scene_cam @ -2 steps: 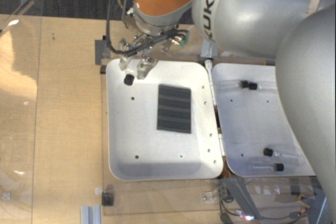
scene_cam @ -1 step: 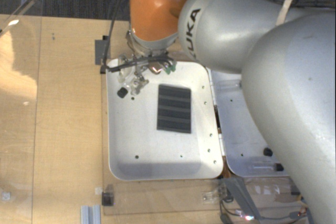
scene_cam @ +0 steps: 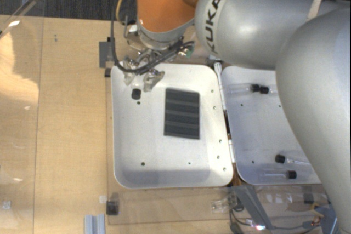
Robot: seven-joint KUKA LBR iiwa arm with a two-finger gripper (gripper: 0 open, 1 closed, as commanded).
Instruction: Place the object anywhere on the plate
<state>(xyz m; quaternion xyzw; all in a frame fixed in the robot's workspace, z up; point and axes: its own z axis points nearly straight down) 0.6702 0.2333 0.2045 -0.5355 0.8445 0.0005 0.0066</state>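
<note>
A dark grey ribbed rectangular plate (scene_cam: 182,113) lies flat in the middle of the left bin (scene_cam: 164,175). A small black object (scene_cam: 136,93) sits on the bin floor to the plate's left, near the far left corner. My gripper (scene_cam: 141,79) hangs over that corner, just above the object in the view, and its two pale fingers (scene_cam: 152,79) stand apart. I see nothing between them. The black object lies apart from the plate, roughly a plate's width to its left.
The right bin (scene_cam: 247,172) holds three thin pen-like items with black caps: one (scene_cam: 260,88) near its far side and two (scene_cam: 285,159) near its front. The big grey arm (scene_cam: 258,13) covers that bin's right part. Bare wooden bench (scene_cam: 55,118) lies to the left.
</note>
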